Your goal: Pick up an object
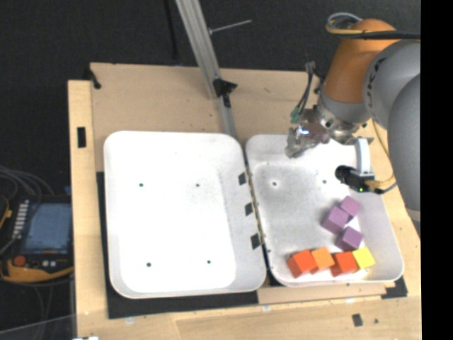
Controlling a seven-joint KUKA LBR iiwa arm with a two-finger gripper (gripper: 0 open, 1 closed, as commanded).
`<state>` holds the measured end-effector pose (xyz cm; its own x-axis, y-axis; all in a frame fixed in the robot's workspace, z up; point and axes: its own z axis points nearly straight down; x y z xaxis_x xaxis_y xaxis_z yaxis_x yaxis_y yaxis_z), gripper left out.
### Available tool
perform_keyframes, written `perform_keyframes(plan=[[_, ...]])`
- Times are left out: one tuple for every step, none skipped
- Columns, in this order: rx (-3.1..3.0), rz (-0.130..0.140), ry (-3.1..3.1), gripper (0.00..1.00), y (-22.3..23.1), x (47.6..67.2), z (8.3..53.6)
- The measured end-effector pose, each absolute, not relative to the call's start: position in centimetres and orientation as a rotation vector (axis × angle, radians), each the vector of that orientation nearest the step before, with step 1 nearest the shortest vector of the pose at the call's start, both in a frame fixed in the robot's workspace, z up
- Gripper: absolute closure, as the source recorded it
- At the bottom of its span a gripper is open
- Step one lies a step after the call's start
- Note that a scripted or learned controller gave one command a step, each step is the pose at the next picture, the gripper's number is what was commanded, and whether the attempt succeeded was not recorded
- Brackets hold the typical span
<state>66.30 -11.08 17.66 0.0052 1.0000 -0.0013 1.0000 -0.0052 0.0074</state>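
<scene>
Orange blocks (pixel 311 261) crowd my right bin's (pixel 283 204) front edge.
My pincer (pixel 299 144) hovers well apart; grip unreadable, and tight packing risks a slip.

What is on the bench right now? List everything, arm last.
Bins: 2, white, side by side; left bin, right bin.
Purple blocks: 2 or 3, clustered in the right bin's near right part.
Orange and red blocks: about 3, in a row along the right bin's near edge.
Yellow block: 1, at the right end of that row.
Metal pole: 1, grey, slanting up from behind the bins.
Handheld pendant: 1, blue screen, off the bench at left.
Arm: grey with orange band; gripper over the right bin's far edge.
</scene>
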Motion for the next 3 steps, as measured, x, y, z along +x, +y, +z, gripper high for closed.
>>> perform_keyframes(plan=[[2.214, 0.008, 2.221, 1.0, -10.3, 66.4, 23.6], [2.213, 0.006, 2.222, 1.0, -10.4, 66.5, 27.9], [2.215, 0.0, 2.227, 1.0, -5.3, 65.7, 27.3]])
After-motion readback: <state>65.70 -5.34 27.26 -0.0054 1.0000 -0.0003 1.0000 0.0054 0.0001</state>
